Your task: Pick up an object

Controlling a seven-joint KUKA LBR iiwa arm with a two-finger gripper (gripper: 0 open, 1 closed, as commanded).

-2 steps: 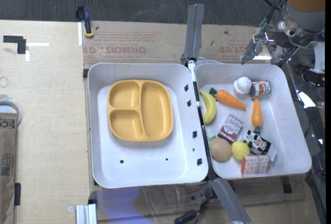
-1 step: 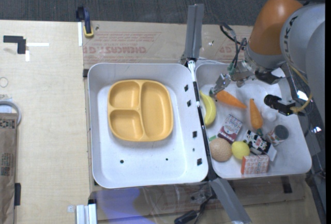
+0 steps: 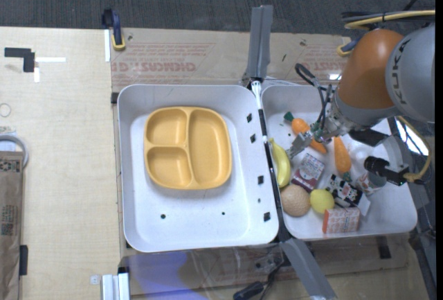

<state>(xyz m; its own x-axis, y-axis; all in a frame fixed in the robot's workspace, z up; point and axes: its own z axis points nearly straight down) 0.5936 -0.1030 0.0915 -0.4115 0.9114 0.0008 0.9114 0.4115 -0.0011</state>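
Camera view looks down on the right bin [image 3: 408,219], where the gripper [image 3: 313,138] hangs low over the clutter near its upper left; whether it is spread or closed I cannot tell; nothing is visibly held. A small orange piece [image 3: 299,126] lies just up-left of the gripper, a longer carrot [image 3: 342,155] just to its right, long axis running up and down the frame; the banana [image 3: 280,163] lies further left along the bin's wall, lengthwise likewise; the orange piece seems the likeliest target.
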